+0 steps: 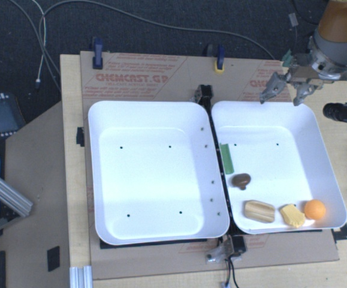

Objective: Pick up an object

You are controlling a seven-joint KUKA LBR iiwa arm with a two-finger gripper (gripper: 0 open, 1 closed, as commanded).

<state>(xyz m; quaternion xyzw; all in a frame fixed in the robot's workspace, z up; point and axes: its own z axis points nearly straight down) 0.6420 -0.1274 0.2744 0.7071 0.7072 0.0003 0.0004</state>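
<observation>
While the gripper (280,95) hangs with its fingers spread and nothing between them above the right bin's (317,131) far rim, the orange ball (314,209), yellow block (292,215) and wooden piece (259,211) crowd the near edge, presumably awaiting a pick.

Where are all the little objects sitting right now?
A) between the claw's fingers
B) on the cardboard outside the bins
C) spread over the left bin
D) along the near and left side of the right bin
D: the green stick, brown lump, tan block, yellow piece and orange ball all lie in the right bin, while the claw, fingers spread with nothing between them, is above that bin's far edge.
</observation>
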